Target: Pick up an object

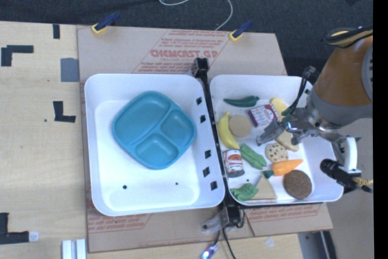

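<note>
The left bin (pixel 97 130) holds one item, a blue sectioned plate (pixel 154 129), lying flat near the bin's middle with its three compartments facing up. All other items are logged against the right bin (pixel 254 80), which sits just beside the left one across a black divider. Along that bin's far side lies a green chili pepper (pixel 241 100). Near its left wall a yellow banana (pixel 227 130) runs lengthwise, with a round tan piece (pixel 239 125) touching it. A small dark red packet (pixel 262 114) sits in the bin's middle, and a second yellow item (pixel 279 106) lies just beyond it. A green pod (pixel 253 155) lies below the tan piece, and a small can (pixel 234 162) stands beside it. Toward the near wall rest an orange carrot (pixel 285 167), a round brown patty (pixel 297 184), a speckled cookie (pixel 276 151) and a green leafy piece (pixel 245 192). The gripper (pixel 271 132) is low over the bin's middle, between the packet and the cookie; whether its grip is released or clenched cannot be told, and no item is seen held.
</note>
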`<state>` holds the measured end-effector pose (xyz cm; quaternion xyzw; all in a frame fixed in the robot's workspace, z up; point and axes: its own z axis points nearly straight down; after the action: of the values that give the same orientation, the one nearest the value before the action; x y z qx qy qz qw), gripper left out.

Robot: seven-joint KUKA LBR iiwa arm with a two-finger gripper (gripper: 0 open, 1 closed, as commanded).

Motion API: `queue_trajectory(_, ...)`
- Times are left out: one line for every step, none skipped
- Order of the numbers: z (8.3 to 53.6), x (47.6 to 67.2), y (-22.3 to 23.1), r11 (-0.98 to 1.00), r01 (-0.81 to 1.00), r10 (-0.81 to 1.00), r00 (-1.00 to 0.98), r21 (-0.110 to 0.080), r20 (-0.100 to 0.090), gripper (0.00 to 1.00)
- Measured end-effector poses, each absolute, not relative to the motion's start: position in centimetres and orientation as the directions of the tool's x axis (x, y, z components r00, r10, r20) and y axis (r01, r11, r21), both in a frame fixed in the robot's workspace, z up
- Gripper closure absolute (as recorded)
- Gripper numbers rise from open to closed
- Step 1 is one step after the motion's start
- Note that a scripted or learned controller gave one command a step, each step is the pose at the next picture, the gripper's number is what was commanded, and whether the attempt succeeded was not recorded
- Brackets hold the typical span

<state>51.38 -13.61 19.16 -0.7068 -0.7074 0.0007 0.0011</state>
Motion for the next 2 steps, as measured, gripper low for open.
queue_trajectory(20.1, 51.4, -13.6, 0.002, 1.0, 1.0, -0.002, -0.003, 0.001, 1.0)
queue_trajectory(18.3, 60.5, -7.7, 0.01, 1.0, 1.0, -0.01, 0.003, 0.002, 1.0)
